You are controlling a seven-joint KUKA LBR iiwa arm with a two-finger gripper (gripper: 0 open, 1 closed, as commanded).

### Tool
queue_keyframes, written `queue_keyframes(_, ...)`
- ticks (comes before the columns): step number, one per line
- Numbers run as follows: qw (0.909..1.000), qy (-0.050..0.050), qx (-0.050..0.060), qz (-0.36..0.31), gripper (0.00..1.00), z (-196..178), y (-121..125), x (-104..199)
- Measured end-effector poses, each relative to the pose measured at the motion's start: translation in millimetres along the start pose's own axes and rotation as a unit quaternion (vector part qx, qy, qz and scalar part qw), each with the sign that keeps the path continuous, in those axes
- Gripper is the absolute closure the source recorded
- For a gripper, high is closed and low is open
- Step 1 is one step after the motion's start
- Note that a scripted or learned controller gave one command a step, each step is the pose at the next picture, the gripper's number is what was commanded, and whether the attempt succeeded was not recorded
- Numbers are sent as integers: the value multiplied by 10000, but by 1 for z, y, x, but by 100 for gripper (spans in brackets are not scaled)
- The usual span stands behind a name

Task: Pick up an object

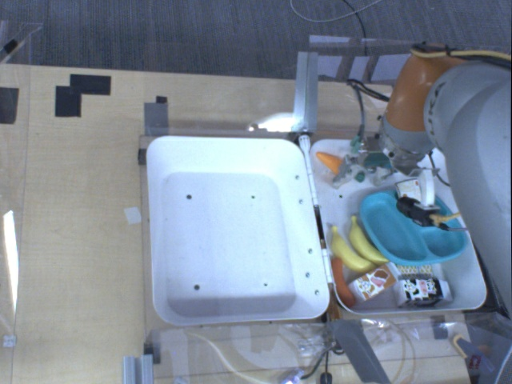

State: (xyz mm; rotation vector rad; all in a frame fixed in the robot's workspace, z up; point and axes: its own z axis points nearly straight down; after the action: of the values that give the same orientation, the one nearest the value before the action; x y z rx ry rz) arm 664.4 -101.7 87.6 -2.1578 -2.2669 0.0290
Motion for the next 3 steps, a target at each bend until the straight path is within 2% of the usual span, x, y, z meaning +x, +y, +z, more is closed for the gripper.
queue_keyframes(1,9999,10,-144,23,0,-107,-38,-38)
queue_keyframes(2,9972,11,-124,-742,0,-12,-26,14)
queue_keyframes(3,9970,3,-160,-751,100,-25,-23,14)
